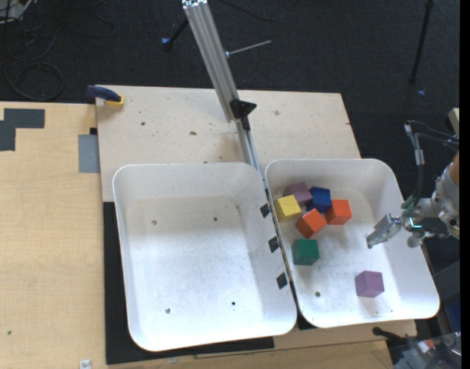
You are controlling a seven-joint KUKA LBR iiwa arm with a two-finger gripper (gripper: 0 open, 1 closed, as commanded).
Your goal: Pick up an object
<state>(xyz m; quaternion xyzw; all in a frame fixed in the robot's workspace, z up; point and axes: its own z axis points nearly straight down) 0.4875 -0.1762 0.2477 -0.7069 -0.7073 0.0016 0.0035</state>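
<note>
I am seeing the end effector (396, 231) hovering at the right bin's (408, 194) right rim, gripping nothing, jaw state unclear, the purple cube (369, 284) awaiting pickup.

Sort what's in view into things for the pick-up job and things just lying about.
For the job: gripper, right bin, yellow block, green block, lone purple block.
Lying about: left bin, metal rail, blue clamp.

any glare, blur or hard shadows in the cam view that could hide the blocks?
Camera view: light is even and soft, with no glare on the right bin; the blocks cast only faint shadows. Overall focus is slightly soft, yet the purple block and green block read clearly. The gripper at the right rim looks a little smeared.
</note>
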